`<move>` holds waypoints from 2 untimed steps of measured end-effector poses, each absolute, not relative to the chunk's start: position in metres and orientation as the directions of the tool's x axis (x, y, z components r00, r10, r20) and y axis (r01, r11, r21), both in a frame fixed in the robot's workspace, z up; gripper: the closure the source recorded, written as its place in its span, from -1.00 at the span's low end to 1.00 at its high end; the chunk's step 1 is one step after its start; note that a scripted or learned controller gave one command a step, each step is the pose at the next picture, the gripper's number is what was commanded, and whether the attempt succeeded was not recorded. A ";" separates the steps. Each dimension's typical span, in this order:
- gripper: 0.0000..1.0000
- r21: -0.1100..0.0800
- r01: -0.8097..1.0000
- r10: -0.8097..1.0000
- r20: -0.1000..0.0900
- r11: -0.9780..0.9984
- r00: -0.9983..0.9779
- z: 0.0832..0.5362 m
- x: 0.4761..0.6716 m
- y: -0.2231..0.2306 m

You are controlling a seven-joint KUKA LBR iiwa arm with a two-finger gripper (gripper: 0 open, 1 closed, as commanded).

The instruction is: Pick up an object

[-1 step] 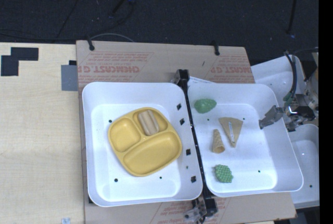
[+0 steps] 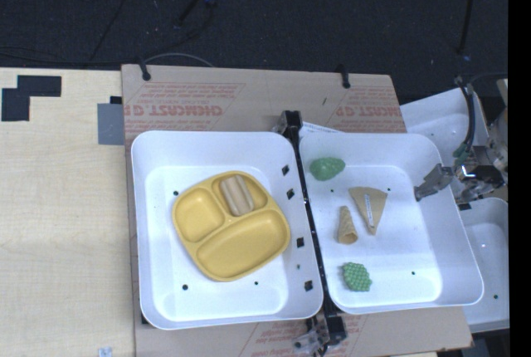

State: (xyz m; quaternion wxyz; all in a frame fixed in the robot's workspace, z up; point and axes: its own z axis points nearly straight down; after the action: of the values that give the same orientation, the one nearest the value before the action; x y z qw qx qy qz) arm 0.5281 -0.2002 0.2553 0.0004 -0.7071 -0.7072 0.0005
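The right bin (image 2: 415,281) holds several small items. A smooth green lump (image 2: 327,168) lies at its back left. A tan wedge (image 2: 368,206) sits near the middle, with a tan cone (image 2: 346,226) just left of it. A bumpy green piece (image 2: 357,276) lies toward the front. My gripper (image 2: 444,178) hangs over the right rim of this bin, well to the right of the wedge and touching none of the items. Nothing is seen held in it.
The left bin (image 2: 158,281) carries a yellow divided plate (image 2: 231,227) with a tan roll (image 2: 239,195) in its back compartment. A black divider (image 2: 304,222) runs between the bins. Cardboard (image 2: 249,102) lies under them, and white sheeting (image 2: 489,247) is at the right.
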 end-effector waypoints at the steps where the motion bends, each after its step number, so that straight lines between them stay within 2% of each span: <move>1: -1.00 -0.006 1.000 1.000 0.002 0.001 -0.001 0.205 0.538 -0.198; 2: -1.00 -0.006 1.000 1.000 0.002 0.000 0.000 0.157 0.540 -0.206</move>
State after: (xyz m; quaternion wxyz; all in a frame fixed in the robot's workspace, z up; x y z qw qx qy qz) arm 0.5396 -0.2059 0.1571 0.0028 -0.7072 -0.7070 0.0014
